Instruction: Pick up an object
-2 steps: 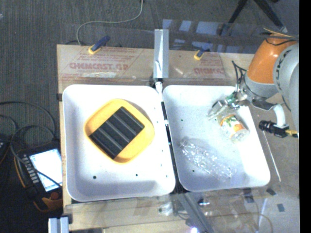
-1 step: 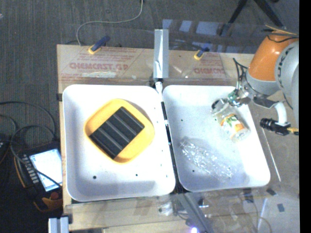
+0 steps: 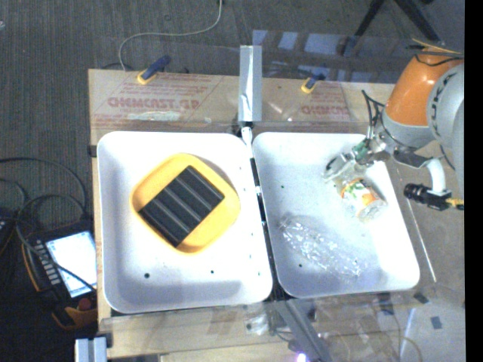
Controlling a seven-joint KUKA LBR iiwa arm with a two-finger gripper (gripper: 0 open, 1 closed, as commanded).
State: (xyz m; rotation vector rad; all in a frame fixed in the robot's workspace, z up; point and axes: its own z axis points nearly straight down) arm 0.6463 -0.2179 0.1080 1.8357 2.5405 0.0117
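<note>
1. Nearest the camera, off the bench's left edge, a small device with a lit pale screen lies on the dark floor among black cables.
2. The left shallow white bin holds a rounded yellow plastic block with a black ribbed top panel. It lies slightly above the bin's middle, turned at a slant and clear of all four walls.
3. In the right shallow white bin, a crumpled piece of clear plastic film lies toward the near wall, stretching diagonally from the middle toward the near right corner.
4. Farther back in the same bin, near its right wall, lies a small clear packet with orange and green markings. It is tilted, and its upper end sits just beside the gripper; I cannot tell whether they touch.
5. The gripper hangs low over the far right part of the right bin, right above that packet. The view is too blurred to tell whether the pincer is apart, together or clamped on anything.
6. Behind it, the grey arm with its orange band reaches in from the right, over the bin's far right corner.
7. Between the bins' far ends, a grey metal strip stands upright.
8. The brown bench top with faded red lettering runs behind both bins, with a blue and yellow clamp at its far left edge and a second one toward the right.
9. Farthest away, a thin pale cable loops over the dark carpet.
</note>
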